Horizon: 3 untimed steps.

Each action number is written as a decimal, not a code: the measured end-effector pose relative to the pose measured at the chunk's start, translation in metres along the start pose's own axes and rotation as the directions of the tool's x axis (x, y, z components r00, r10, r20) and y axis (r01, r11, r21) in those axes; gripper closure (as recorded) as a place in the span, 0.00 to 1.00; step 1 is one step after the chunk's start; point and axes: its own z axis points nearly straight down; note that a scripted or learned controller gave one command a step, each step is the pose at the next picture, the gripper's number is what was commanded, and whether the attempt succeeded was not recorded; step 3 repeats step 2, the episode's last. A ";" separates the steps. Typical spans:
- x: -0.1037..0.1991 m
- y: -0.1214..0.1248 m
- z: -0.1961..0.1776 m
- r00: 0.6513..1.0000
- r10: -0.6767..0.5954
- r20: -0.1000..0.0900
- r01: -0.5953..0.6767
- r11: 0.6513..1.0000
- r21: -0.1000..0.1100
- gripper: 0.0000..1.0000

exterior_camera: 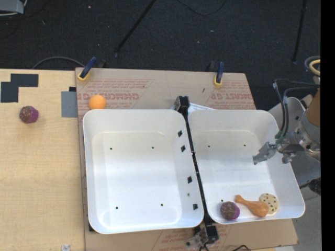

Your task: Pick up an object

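Three objects lie in the front right corner of the right bin [235, 140]: a dark purple ball [229, 210], an orange drumstick-shaped toy [252, 205] and a pale spotted round piece [269, 202]. My gripper [274, 157] hangs over the right bin's right rim, well behind those objects. Its two grey fingers [260, 156] are spread apart, open, with nothing between them.
The left bin [133, 171] sits beside the right one, with a black divider [189, 156] between them. An orange ball [97, 102] rests on the cardboard behind the left bin. A purple ball [29, 114] lies on the wooden table at far left. Two clamps [219, 73] hold the cardboard's back edge.
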 end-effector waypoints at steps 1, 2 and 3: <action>0.033 -0.038 0.069 1.000 -0.001 -0.002 0.001 1.000 0.007 0.00; 0.017 0.073 0.060 1.000 -0.002 0.000 0.002 1.000 -0.001 0.00; 0.017 0.073 0.060 1.000 -0.002 0.000 0.002 1.000 -0.001 0.00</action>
